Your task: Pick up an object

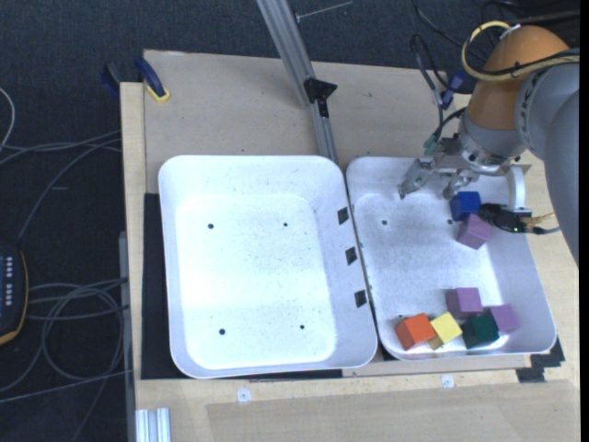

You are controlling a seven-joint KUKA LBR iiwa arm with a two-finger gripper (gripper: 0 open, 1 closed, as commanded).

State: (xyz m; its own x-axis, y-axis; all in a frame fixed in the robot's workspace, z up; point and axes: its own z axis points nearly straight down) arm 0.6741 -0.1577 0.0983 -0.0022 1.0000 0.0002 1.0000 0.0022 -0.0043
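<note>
Two shallow white bins sit side by side on the wooden counter (230, 99) in the camera view, the left bin (184, 178) beside the right bin (526, 274) with three small dark clips along their shared edge. The grey arm (552, 109), with its orange band (506, 72), reaches in from the right and hangs over the far end of the right bin. Its tool (431, 184) has two fingers (410, 183) spread apart, pointing down toward the bin floor with nothing between them. A blue block (466, 203) lies just to the right of the tool, near one finger, though contact cannot be judged. Touching or just below the blue block is a tilted purple block (475, 233). Well apart from the tool, at the near end of the same bin, a cluster holds an orange block (415, 330), a yellow block (445, 327), a dark green block (480, 330) and two more purple blocks (464, 299) close together. A metal rail (294, 53) crosses the counter behind the bins.
</note>
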